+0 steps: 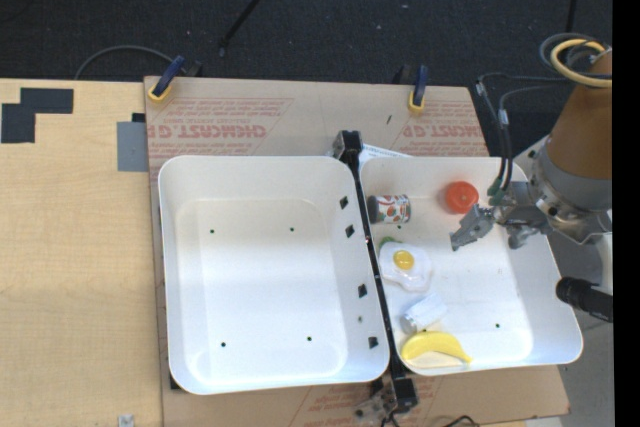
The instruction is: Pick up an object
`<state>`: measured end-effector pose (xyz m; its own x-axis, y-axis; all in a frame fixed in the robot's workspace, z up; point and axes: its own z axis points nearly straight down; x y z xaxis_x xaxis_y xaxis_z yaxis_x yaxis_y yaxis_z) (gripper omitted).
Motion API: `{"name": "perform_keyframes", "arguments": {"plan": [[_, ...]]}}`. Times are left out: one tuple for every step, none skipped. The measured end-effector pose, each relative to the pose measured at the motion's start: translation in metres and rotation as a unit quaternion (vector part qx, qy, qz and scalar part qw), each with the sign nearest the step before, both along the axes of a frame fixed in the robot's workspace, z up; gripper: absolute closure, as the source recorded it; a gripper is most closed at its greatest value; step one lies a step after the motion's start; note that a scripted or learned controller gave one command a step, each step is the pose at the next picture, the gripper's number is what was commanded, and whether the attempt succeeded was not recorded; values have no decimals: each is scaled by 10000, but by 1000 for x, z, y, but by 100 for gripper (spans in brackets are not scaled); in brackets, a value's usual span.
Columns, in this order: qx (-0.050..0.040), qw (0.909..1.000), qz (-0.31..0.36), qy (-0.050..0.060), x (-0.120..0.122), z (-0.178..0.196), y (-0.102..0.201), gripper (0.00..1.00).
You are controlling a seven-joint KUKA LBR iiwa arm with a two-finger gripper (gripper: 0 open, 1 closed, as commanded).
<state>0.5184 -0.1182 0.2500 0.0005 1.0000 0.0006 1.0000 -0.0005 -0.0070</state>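
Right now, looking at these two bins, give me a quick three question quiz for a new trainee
1. True or false: the banana lies in the left bin.
2. Which thing lies nearest the gripper? A) the red tomato B) the fried egg C) the small can
3. Fill in: the small can lies on its ____ against the divider between the bins.

Key: 1. False, it lies at the near edge of the right bin. 2. A. 3. side.
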Motion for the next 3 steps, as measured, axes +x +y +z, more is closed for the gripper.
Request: {"name": "perform_keyframes", "arguments": {"plan": [[-2,10000,2,-30,1,3,0,0],[1,10000,6,-4,6,-58,1,0],[1,10000,2,-4,10,-118,-5,0]]}}
